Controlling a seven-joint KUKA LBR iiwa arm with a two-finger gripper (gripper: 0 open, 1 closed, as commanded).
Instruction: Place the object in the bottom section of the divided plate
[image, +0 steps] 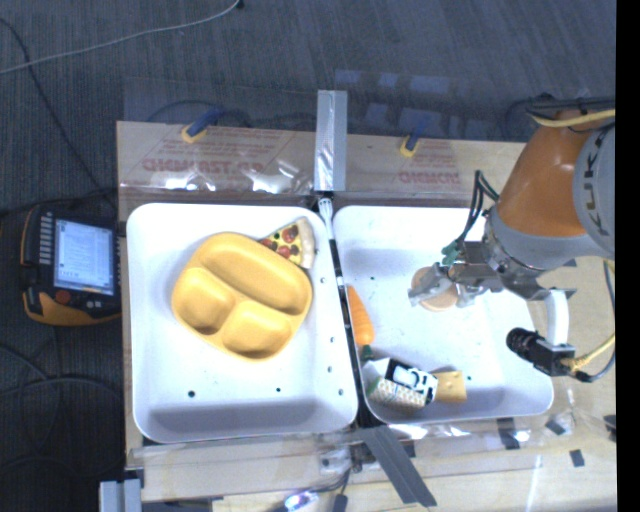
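White bins (160, 400) hold yellow plate (242, 295), carrot (360, 318), pizza slice (288, 240).

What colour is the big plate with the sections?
The divided plate is yellow, seen in the camera view, in the left white bin.

Your arm (555, 190) reaches in from the right, wrist bent low, tool (438, 285) hanging over the right bin.
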